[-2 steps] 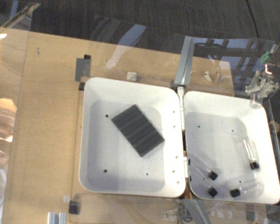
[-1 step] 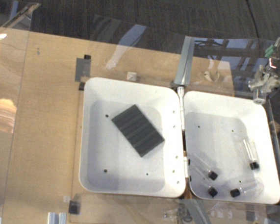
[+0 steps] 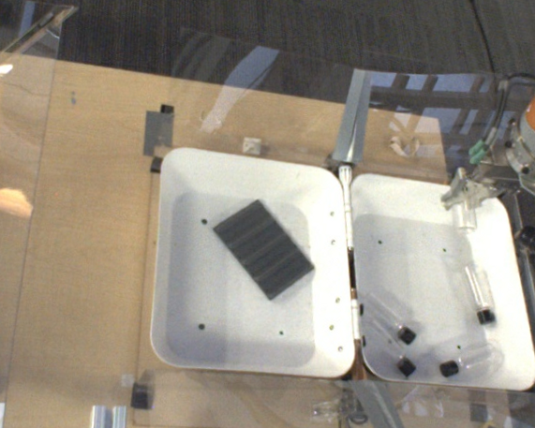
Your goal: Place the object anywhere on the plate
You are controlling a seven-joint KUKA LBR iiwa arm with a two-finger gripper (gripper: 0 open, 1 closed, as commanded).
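Two shallow white bins on a wooden bench (image 3: 74, 265). Left bin (image 3: 167, 330) holds one dark grey ribbed rectangular plate (image 3: 263, 248), lying flat, turned diagonally, roughly central. Right bin (image 3: 516, 369) holds four clear tubes with black caps: one (image 3: 478, 293) near the right wall, three along the front edge, caps at (image 3: 406, 335), (image 3: 406, 367), (image 3: 447, 369). Tubes look transparent, cylindrical, glossy. Gripper (image 3: 461, 195) hangs over the right bin's back edge, top right, holding nothing visible; finger gap cannot be told.
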